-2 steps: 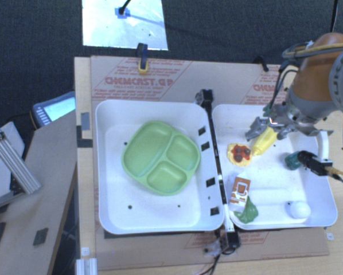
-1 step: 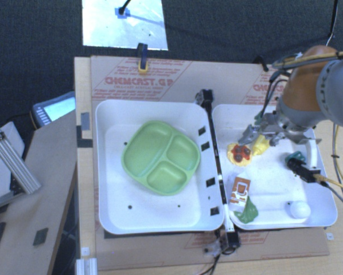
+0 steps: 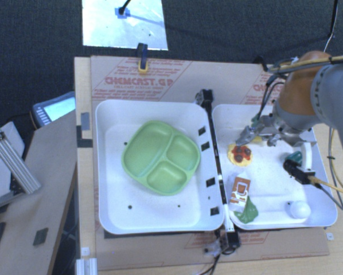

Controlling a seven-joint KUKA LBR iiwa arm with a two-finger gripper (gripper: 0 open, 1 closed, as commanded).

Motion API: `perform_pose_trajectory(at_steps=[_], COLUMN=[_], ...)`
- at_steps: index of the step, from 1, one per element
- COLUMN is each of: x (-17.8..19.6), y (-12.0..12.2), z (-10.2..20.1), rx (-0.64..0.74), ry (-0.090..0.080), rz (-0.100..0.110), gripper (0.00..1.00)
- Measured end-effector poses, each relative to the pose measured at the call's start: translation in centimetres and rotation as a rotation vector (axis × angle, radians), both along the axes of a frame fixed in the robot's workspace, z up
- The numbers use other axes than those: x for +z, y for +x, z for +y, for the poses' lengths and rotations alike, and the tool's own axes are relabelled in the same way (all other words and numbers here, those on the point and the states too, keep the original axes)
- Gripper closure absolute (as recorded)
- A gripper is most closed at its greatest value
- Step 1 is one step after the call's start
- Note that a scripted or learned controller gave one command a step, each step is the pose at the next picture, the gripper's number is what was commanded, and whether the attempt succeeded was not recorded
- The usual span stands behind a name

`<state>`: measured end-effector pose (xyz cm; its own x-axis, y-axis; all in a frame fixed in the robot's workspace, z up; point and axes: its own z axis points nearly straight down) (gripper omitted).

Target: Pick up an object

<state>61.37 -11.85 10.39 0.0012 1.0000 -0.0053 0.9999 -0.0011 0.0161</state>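
Note:
My gripper (image 3: 249,135) hangs low over the back of the right bin (image 3: 275,112), reaching in from the right. Just below and left of its tip lies a small yellow disc with red pieces on top (image 3: 240,154), apart from the gripper. Nearer the front of that bin lie an orange and white card-like box (image 3: 239,191), a green leafy toy (image 3: 248,211) by the front left corner, and a white ball (image 3: 299,209) at the front right. Nothing shows in the gripper.
The left bin (image 3: 111,171) holds a light green divided plate (image 3: 161,157). A black divider strip (image 3: 213,153) runs between the bins. A small teal piece (image 3: 296,156) sits close under the wrist. Cardboard lies under both bins.

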Motion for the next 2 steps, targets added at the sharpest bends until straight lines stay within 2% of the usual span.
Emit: perform_pose_trajectory(at_steps=[1,2], x=[0.5,7.0], y=[-0.2,-0.1], z=[0.2,-0.1], rx=[0.001,0.004], ry=[0.004,0.004], rz=[0.006,0.008], gripper=[1.00,1.00])
